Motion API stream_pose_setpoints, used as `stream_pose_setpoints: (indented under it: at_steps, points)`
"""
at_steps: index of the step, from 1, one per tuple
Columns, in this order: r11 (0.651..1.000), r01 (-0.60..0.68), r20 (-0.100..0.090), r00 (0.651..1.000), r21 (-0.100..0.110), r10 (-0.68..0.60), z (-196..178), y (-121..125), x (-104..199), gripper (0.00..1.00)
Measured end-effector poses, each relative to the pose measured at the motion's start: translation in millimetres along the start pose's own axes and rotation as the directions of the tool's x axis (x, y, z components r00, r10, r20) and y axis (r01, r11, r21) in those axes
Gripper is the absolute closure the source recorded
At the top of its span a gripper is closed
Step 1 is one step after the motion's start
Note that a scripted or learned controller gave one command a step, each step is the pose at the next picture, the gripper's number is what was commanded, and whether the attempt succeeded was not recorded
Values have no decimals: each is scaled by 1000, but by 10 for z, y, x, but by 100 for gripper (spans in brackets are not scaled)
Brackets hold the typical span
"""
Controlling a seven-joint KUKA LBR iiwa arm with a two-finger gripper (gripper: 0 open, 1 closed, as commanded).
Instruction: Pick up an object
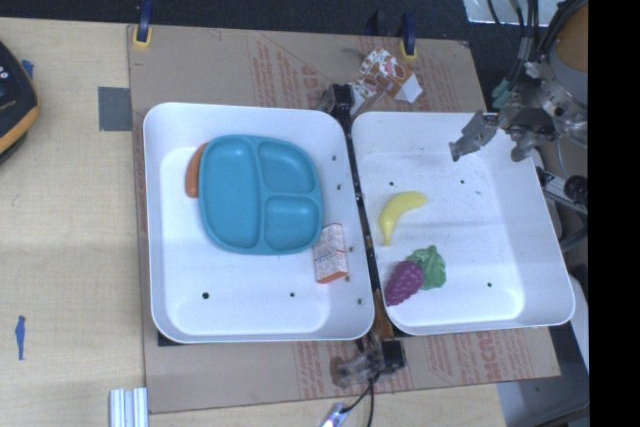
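Both bins sit side by side on a cardboard sheet (pixel 300 55) over the wooden bench (pixel 60 215). Left bin (pixel 170 305): blue divided plate (pixel 262 193) takes most of the middle, lying over an orange sausage-like item (pixel 192 171) so just its left edge pokes out. Small printed packet (pixel 331 253) touches the plate's lower right corner, close to the bin wall.

Right bin (pixel 520 255): yellow banana (pixel 398 213) near the left wall, apart from everything. Below it, purple grapes (pixel 404 281) touching a green leafy piece (pixel 430 265) on their right. Nothing covers these three.

Gripper (pixel 497 143) hangs over the right bin's upper right corner, fingers spread, nothing between them, well apart from banana and grapes. Arm body cut off at the right edge.

Crumpled wrapper (pixel 385 75) lies above the bins, outside both. Yellow-black device (pixel 15 110) cut off at left edge; can't identify it. Clips and cable at the bins' seam, bottom, are blurry.
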State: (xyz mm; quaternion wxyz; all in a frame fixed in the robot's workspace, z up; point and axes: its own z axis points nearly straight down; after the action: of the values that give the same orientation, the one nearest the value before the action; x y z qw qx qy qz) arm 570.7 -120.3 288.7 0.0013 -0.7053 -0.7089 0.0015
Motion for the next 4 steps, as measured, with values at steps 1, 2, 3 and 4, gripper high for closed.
stream_pose_setpoints:
  at_steps: [1,2,3,4]
  points:
    - [1000,0,-1,1000,3,0,1730,-656,278,0]
    - [1000,0,0,1000,0,0,1977,-835,217,0]
    - [1000,4,0,1000,1,-4,1872,-833,209,100]
    - [1000,-3,1,1000,-2,3,1506,-378,-466,100]
